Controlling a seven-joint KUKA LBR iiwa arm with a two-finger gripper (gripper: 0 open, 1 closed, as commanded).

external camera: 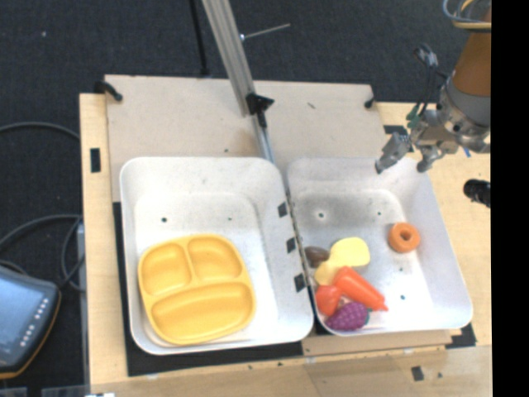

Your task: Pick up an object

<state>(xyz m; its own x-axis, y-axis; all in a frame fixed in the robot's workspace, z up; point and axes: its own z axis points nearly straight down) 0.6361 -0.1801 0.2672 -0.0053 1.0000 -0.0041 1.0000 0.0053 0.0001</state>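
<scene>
Nothing was yet picked: the gripper [407, 153] hung with jaws spread and empty above the right bin's [442, 222] far rim, the orange ring [404, 237] lying inside, untouched.

A yellow divided plate [196, 289] lies at six o'clock in the left bin [149, 180]. A metal pole [227, 44] leans at twelve o'clock. A dark screen [21, 314] sits at eight o'clock.
</scene>
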